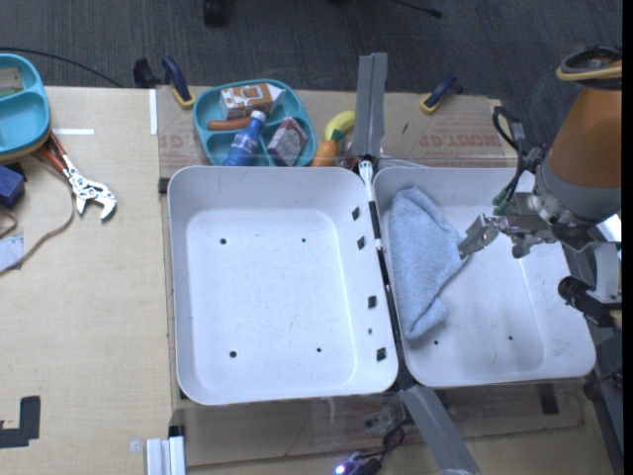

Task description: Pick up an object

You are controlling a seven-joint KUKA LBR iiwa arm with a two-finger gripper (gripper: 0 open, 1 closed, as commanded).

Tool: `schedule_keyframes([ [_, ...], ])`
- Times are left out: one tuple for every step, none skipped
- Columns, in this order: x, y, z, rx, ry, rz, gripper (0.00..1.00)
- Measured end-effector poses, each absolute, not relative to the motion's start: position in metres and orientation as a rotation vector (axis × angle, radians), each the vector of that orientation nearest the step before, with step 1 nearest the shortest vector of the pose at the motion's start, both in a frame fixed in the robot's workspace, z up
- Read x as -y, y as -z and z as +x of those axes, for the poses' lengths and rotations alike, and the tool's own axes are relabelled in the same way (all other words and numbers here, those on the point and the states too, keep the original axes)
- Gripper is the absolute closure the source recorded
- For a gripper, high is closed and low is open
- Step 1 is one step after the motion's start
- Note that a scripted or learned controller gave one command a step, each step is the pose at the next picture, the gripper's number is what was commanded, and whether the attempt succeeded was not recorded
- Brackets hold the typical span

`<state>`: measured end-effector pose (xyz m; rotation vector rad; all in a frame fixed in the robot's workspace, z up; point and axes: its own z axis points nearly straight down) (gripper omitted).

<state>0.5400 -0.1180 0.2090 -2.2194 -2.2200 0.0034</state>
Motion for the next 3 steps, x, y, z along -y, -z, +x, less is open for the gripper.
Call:
schedule_keyframes([
  [0.135,-0.212,0.54,2.016,-0.003,-2.408,0.0],
  [0.153,-0.222,0.541,2.023,-0.003,-2.402,0.0],
  [0.171,-0.282,0.563,2.215,-0.003,-2.229,0.0],
])
